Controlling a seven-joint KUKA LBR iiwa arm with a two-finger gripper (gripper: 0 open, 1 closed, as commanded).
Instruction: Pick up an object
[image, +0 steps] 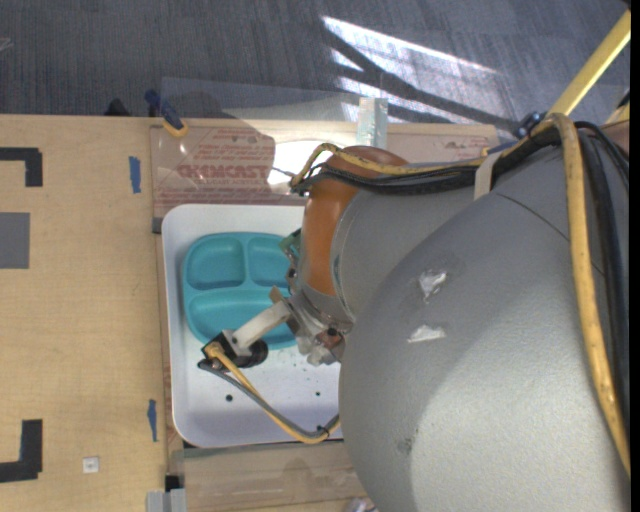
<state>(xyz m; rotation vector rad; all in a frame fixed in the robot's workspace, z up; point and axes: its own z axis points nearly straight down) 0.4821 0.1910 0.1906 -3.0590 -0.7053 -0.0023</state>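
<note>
Plywood counter bears a white bin where a teal divided plate lies flat, the claw low at its edge, seemingly to grasp; whether it is open I cannot tell.

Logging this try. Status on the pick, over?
Gripper over the bin, by the tray. Tray flat in bin, nothing seen held. Arm hides the bin's right part.
</note>
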